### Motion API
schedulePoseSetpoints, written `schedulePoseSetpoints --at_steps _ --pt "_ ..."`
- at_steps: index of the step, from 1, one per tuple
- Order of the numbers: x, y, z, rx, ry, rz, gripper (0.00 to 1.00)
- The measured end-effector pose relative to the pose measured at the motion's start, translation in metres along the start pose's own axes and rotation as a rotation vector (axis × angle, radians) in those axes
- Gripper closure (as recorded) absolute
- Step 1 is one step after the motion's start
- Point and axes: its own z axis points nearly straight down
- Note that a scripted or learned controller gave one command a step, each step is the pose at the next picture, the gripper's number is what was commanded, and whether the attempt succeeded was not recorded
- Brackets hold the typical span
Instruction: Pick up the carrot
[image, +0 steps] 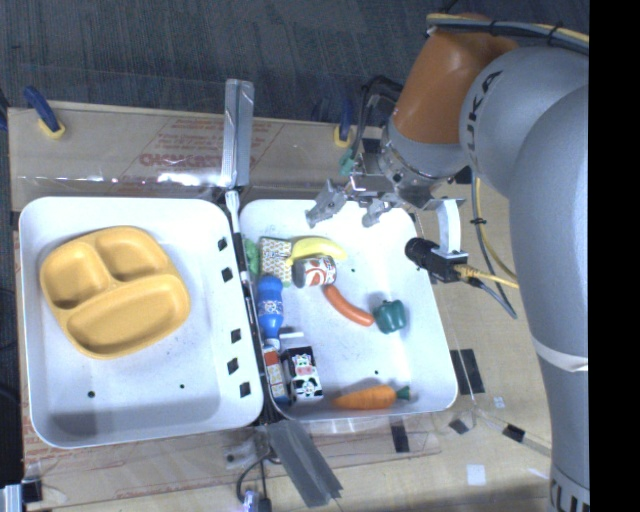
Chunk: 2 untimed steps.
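The carrot (366, 398), orange with a green top, lies along the near edge of the right bin (430, 330). My gripper (348, 208) hangs above the far edge of that bin, well away from the carrot. Its two grey fingers (325, 207) stand spread apart with nothing between them.
The right bin also holds a banana (318, 247), a red can (316, 272), an orange-red sausage (347, 305), a green pepper (390, 315), a blue bottle (269, 303) and a small milk carton (302, 373). A yellow divided plate (112, 288) sits in the left bin (60, 400).
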Motion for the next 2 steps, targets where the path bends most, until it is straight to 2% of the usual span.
schedulePoseSetpoints --at_steps 1,2 --pt "-0.100 -0.048 0.000 0.001 -0.001 0.095 0.00" --pt "-0.102 -0.101 -0.073 -0.004 -0.002 -0.188 0.00"
